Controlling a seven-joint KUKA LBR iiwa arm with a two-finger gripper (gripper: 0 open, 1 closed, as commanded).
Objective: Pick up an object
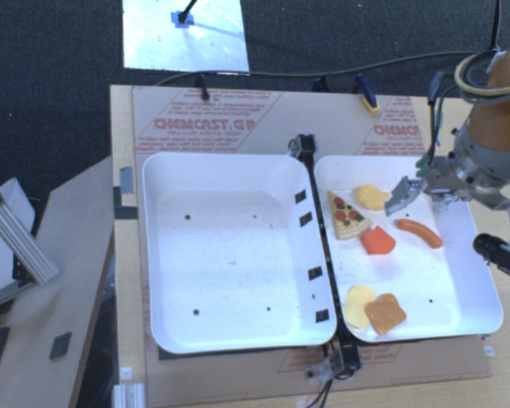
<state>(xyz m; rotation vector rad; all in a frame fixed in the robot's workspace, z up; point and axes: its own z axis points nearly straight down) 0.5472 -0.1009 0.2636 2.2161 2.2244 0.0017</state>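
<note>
Tool [403, 197] above right bin [484, 313], jaw state unclear; nearest the yellow piece [371, 197] at 9 o'clock, likely target.

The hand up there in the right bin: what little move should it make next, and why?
Probably a short drop down and slightly left. The hand hovers beside the yellow toy in the right bin, holding nothing, so that is the nearest thing to grasp. The sausage and pizza slice lie farther off.

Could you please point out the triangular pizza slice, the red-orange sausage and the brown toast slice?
triangular pizza slice [347, 214], camera view, middle of its topping.
red-orange sausage [419, 232], camera view, mid-length.
brown toast slice [385, 314], camera view, centre of its top face.
</note>
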